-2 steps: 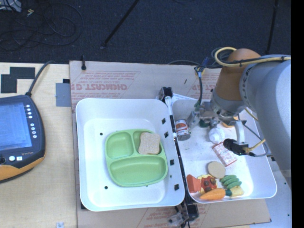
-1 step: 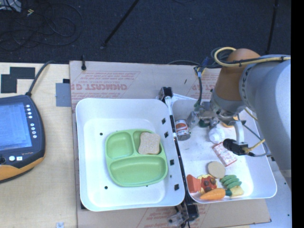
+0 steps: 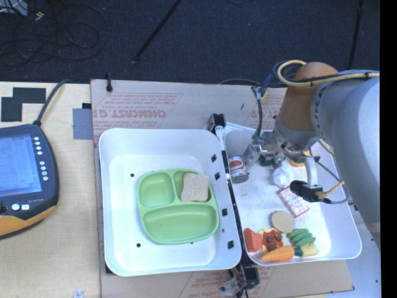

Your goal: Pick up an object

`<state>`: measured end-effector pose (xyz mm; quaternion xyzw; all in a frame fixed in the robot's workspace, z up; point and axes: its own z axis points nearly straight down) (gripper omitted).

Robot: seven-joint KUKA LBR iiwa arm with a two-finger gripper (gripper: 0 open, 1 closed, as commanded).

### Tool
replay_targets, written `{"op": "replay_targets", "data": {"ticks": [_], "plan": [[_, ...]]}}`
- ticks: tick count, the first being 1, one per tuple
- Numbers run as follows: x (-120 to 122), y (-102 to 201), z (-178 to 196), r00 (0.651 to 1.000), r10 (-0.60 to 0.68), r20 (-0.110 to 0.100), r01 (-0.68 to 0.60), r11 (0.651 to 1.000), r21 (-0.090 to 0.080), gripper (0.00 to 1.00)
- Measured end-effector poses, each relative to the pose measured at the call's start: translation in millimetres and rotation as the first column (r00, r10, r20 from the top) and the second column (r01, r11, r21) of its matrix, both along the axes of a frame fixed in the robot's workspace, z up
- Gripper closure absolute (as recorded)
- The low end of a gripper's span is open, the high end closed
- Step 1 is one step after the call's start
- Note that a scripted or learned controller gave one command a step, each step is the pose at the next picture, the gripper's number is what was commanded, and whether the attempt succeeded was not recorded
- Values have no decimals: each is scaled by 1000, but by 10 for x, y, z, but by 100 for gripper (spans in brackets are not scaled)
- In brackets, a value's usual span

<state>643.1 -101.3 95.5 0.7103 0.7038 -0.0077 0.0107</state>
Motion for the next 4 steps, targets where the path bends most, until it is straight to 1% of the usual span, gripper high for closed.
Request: {"op": "replay_targets", "data": {"ticks": [2, 3, 4], "plan": [[1, 9, -32, 1000, -1, 0, 1, 1000, -4, 0], [0, 1, -36, 1000, -3, 0, 3, 1000, -2, 0], [1, 12, -33, 1000, -2, 0, 2, 1000, -3, 0]]}}
